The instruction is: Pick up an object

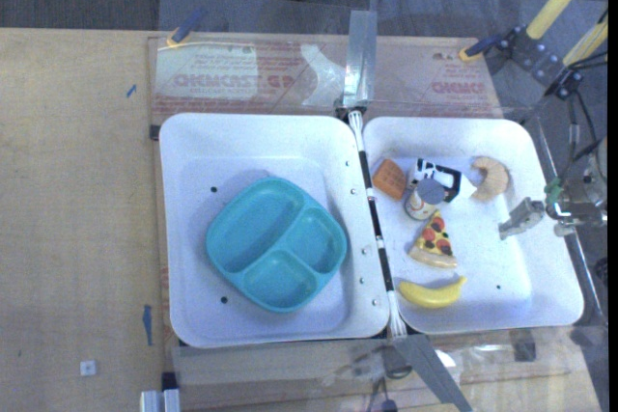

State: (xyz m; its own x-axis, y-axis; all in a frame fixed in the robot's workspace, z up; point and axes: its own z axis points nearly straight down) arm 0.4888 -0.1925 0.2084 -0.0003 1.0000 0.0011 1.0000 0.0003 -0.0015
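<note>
Toys in right bin (541, 304): banana (431, 291) at front, pizza slice (434, 241) above it, orange cracker (390, 178), black-and-white figure (434, 180), croissant (491, 177). Gripper (521, 219) at bin's right side, well apart from croissant and pizza slice; finger gap unclear, nothing visibly held. Left bin (183, 207) holds teal divided plate (276, 243). Red print on cardboard (217, 79) behind bins, unreadable.

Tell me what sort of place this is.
Probably a robotics lab bench: two white bins side by side, toy food like a banana and pizza slice, and a robot claw reaching in.
</note>
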